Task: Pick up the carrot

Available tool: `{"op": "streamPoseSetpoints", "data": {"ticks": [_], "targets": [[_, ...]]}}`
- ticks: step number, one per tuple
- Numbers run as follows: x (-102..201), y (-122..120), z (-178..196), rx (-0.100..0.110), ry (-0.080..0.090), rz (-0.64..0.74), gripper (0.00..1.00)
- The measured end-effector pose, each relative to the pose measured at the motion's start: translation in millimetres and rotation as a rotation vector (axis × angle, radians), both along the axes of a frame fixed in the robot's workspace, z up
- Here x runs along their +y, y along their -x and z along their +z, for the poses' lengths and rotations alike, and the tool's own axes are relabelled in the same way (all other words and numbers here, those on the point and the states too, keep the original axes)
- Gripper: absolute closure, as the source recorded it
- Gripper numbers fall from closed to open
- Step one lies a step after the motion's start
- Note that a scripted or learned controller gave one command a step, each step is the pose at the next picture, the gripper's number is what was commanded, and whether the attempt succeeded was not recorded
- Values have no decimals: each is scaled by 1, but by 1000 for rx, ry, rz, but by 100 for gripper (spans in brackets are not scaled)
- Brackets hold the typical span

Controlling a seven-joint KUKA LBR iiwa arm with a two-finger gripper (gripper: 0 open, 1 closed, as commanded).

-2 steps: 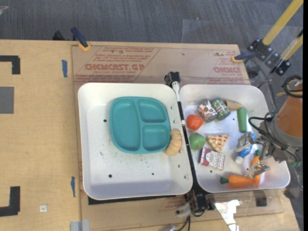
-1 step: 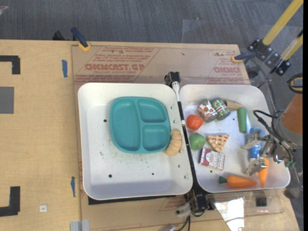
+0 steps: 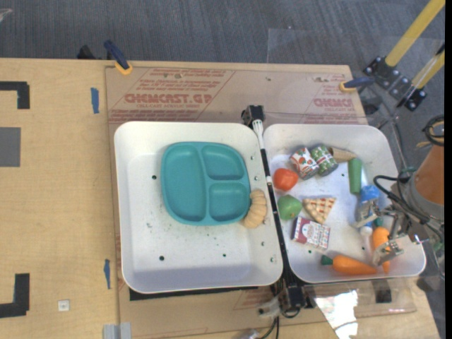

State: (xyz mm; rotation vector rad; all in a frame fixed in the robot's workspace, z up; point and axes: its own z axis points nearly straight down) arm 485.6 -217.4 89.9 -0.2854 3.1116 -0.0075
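The carrot (image 3: 353,265) is orange with a green stub at its left end. It lies flat along the front wall of the right bin (image 3: 406,263), pointing right. My gripper (image 3: 387,244) reaches in from the right, low over the bin's front right corner. It sits just above and to the right of the carrot's thin end. A small orange piece (image 3: 380,236) shows at the gripper, and I cannot tell what it is. Cables and the wrist hide the gripper's tips.
The right bin also holds a red tomato (image 3: 285,179), a green fruit (image 3: 289,206), a pizza slice (image 3: 320,207), two cans (image 3: 313,160), a green cucumber (image 3: 354,176), a blue item (image 3: 367,196) and a red packet (image 3: 311,232). A teal divided plate (image 3: 205,182) and a bread roll (image 3: 256,209) lie in the left bin.
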Motion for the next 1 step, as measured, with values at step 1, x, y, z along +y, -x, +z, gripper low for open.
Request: {"op": "streamPoseSetpoints", "data": {"ticks": [1], "targets": [[91,-10,1,-2,5,449,0]]}}
